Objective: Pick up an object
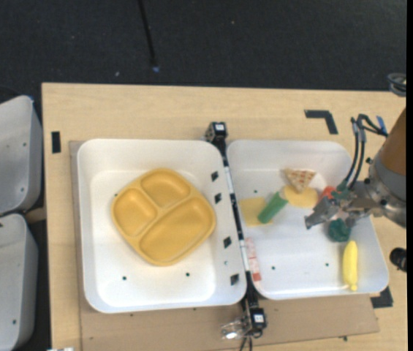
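In the right bin [294, 273] lie a green cylinder-shaped toy [272, 208], a pale yellow block [251, 210], a yellow piece [300, 197], a pizza-slice toy [300, 176], a small red bit [328, 192], a dark green lump [339, 231] and a yellow banana-like toy [350, 264]. My gripper [330, 214] reaches in from the right and hangs low over the bin's right side, just above the dark green lump and beside the red bit. Nothing shows between its fingers.
The left bin [96, 269] holds a yellow three-section plate [164, 215]. A divider with black clips [229, 210] runs between the two bins. Grey panels [1, 196] stand off the bench at the left. Cables [360, 141] trail near the arm.
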Action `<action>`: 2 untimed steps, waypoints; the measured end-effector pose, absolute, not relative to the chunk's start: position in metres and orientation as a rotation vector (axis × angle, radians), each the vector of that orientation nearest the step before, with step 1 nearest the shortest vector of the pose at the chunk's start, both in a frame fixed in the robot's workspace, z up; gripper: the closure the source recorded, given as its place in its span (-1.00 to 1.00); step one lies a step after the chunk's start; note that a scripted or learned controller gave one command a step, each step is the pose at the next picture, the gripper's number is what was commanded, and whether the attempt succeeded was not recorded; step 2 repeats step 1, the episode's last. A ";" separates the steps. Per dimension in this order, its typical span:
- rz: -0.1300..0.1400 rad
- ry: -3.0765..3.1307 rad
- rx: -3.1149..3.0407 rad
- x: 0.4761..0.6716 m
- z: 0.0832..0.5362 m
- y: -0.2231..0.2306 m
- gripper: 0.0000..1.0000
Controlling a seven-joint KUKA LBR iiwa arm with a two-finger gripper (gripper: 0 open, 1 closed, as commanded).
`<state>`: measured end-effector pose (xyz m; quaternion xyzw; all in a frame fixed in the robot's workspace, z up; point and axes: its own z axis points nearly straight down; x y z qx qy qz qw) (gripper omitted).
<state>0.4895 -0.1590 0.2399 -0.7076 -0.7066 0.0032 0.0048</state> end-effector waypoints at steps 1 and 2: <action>0.000 -2.224 -2.219 0.492 0.245 -0.159 -1.00; 0.000 -2.224 -2.219 0.492 0.245 -0.159 -1.00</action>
